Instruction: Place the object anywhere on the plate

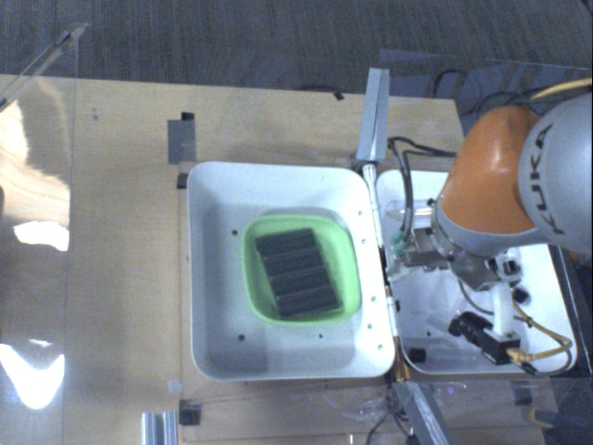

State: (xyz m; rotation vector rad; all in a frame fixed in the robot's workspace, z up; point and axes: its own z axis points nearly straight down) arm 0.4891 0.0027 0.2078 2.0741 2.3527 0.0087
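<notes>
From the camera above, two white bins sit side by side on a wooden table (102,276). In the left bin (208,341) lies a green plate (345,265), squarish with rounded corners, near the bin's middle. A dark ribbed object (296,273) rests flat on the plate, tilted a little against the plate's edges, touching nothing else. The arm (514,179) reaches in from the right and hangs over the right bin (435,341), its orange band covering that bin's upper part. The gripper (422,248) lies under the wrist, close to the wall between the bins; whether it is released or clenched cannot be told.
</notes>
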